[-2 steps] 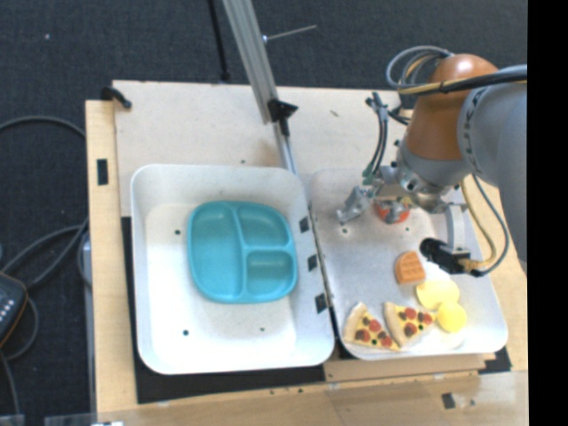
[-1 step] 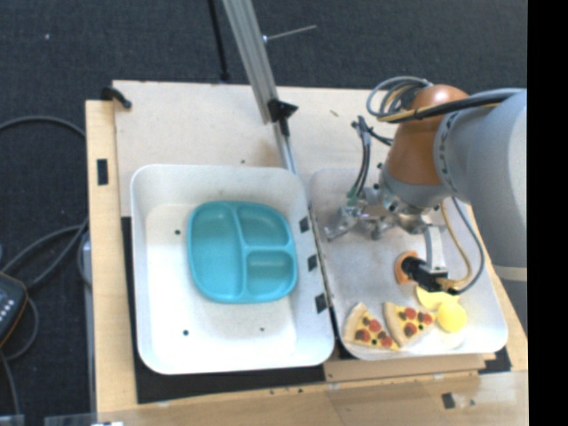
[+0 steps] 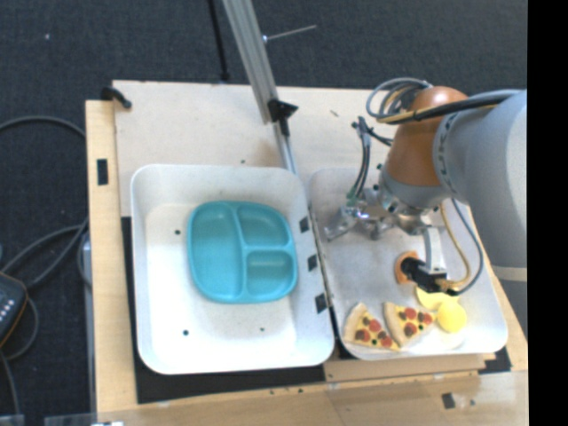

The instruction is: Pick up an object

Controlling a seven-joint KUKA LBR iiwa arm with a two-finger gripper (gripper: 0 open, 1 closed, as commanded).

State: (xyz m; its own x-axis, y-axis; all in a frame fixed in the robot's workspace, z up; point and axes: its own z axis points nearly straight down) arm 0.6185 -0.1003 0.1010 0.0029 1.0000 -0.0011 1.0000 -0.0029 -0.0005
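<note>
Pizza slices (image 3: pixel 368 328): 2 flat toy wedges, red-dotted, at the right bin's (image 3: pixel 355 278) front edge, apart from my gripper (image 3: pixel 348 223).
Gripper: metallic, low over that bin's bare back-left floor; grasp I cannot tell.
Arm (image 3: pixel 479 176): grey, orange band, bent down from the right.
Yellow toy (image 3: pixel 451 318): smooth, rounded, just beside the slices.
Left bin (image 3: pixel 153 264): holds a glossy teal 3-section plate (image 3: pixel 241 251).

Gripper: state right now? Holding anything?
Gripper: cannot be told, open or shut. It is over the right bin, apart from the pizza slices.
</note>
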